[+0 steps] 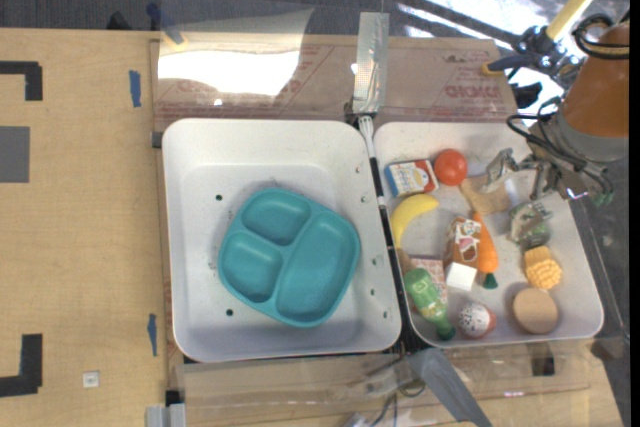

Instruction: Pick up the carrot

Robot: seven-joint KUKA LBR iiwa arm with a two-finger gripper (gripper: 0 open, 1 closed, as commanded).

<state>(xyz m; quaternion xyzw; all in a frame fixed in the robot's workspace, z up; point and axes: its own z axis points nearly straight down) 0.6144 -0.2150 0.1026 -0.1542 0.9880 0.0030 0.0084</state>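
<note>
The carrot (485, 251) is orange with a green stem end and lies lengthwise in the middle of the right bin (585, 260), between a small brown-and-white carton (463, 240) and a yellow corn piece (542, 267). My gripper (520, 175) hangs over the bin's upper right part, up and to the right of the carrot and apart from it. Its two grey fingers (499, 162) stand spread and open, with nothing clearly held between them. The arm's orange band (600, 95) sits above it at the right edge.
The right bin is crowded: a milk carton (410, 177), red tomato (451, 166), banana (412, 215), tan wedge (484, 196), white cube (460, 277), green bottle (428, 299), speckled ball (475, 319) and brown lump (536, 310). A teal divided plate (288, 257) lies in the left bin (190, 165).
</note>
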